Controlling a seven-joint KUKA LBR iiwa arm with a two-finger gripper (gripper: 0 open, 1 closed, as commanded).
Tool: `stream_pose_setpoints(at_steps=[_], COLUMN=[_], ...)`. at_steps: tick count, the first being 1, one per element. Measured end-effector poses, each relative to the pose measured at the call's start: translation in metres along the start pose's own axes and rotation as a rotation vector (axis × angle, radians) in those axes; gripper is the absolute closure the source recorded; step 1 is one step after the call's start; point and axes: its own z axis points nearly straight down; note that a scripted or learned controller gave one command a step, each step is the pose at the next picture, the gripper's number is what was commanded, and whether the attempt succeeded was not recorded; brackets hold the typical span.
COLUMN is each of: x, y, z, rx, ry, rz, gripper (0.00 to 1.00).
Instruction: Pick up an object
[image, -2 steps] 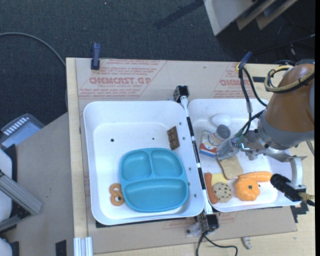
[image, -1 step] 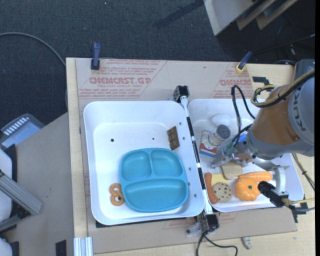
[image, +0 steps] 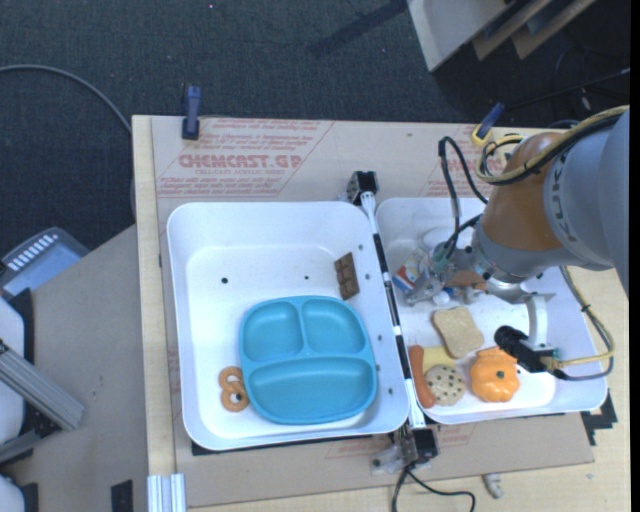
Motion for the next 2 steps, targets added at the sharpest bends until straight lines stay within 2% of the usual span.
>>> stream_pose_setpoints(at_steps=[1,2], x=[-0.0486,-0.0478], y=[-0.0768,-0.0764], z=[0.0004,-0.0094], rx=[0.003,0.001], ry=[0.0,0.0], rz=[0.003,0.002], gripper=[0.0,1.0])
